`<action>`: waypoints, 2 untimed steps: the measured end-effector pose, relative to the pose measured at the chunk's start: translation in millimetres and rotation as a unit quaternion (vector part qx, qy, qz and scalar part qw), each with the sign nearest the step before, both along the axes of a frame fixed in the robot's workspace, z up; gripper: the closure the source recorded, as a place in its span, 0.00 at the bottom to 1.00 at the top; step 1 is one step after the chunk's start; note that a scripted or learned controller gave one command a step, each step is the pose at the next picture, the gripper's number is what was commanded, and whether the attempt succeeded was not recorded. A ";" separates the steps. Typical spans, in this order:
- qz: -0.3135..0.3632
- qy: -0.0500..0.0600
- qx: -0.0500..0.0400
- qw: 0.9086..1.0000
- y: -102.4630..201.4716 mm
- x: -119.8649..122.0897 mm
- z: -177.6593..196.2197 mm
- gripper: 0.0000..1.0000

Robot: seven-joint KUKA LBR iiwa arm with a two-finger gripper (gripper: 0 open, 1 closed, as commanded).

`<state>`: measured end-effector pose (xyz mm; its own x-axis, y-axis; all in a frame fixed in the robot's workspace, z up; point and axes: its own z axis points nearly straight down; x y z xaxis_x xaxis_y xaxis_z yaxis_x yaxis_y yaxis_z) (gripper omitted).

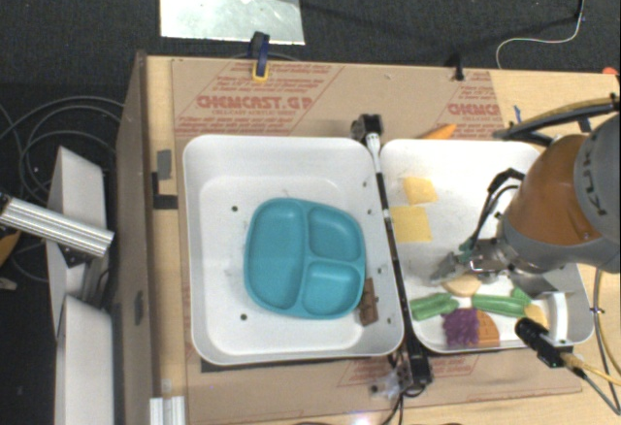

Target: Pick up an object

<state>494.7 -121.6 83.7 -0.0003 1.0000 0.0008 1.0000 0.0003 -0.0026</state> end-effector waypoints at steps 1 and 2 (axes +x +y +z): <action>-0.001 -0.002 -0.001 1.000 -32.4 -8.5 0.5 0.00; 0.005 -0.004 -0.001 1.000 9.5 49.6 1.1 0.00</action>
